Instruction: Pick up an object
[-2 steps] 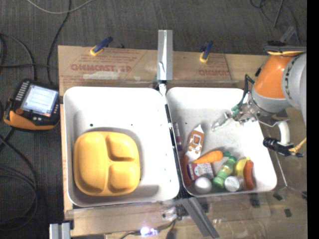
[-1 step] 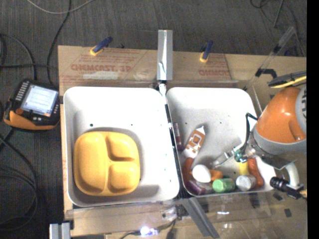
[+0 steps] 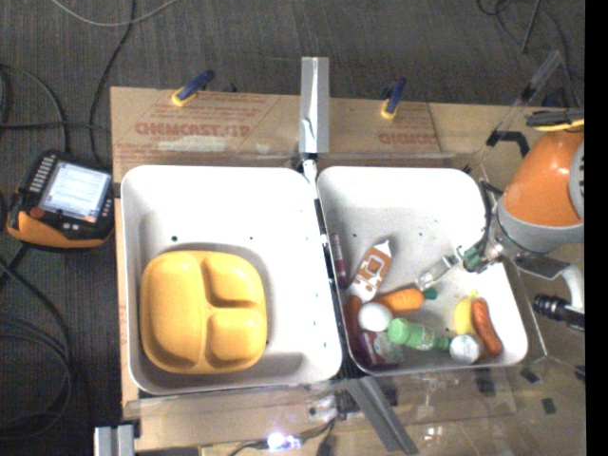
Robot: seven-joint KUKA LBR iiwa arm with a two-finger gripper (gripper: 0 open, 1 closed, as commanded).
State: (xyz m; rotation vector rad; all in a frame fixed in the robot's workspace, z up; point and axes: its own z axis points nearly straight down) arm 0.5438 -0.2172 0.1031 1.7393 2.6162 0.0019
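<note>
On the left of the bench [image 3: 128, 122] lies the left bin [image 3: 190, 183], which holds a yellow sectioned tray [image 3: 203, 309] set toward its near-left side, well apart from any work the arm is doing. Across the divider, the right bin [image 3: 408, 193] carries all the small items, crowded toward its near edge: an orange-and-white carton [image 3: 372, 267] lying at a slant near the middle, a white egg-like ball [image 3: 373, 316] just below it, a toy carrot [image 3: 406, 299] beside that, a clear green-tinted bottle [image 3: 425, 336] lying on its side along the near wall, then a small yellow piece [image 3: 463, 313] and a red sausage [image 3: 486, 325] touching or nearly touching each other at the near-right corner. The gripper [image 3: 446, 268] hangs over the right part of this bin, just above and to the right of the carrot, pointing down and leftward from the grey-and-orange arm [image 3: 541, 193]; nothing sits between its fingers, and whether they are spread or closed cannot be told at this size. As a judgement, the step in hand is the approach: no object is taken yet. The next move calls for settling on one target, likely the carrot or the yellow piece nearby, lining the fingers across its narrow side, and descending without nudging the close-packed neighbours.
</note>
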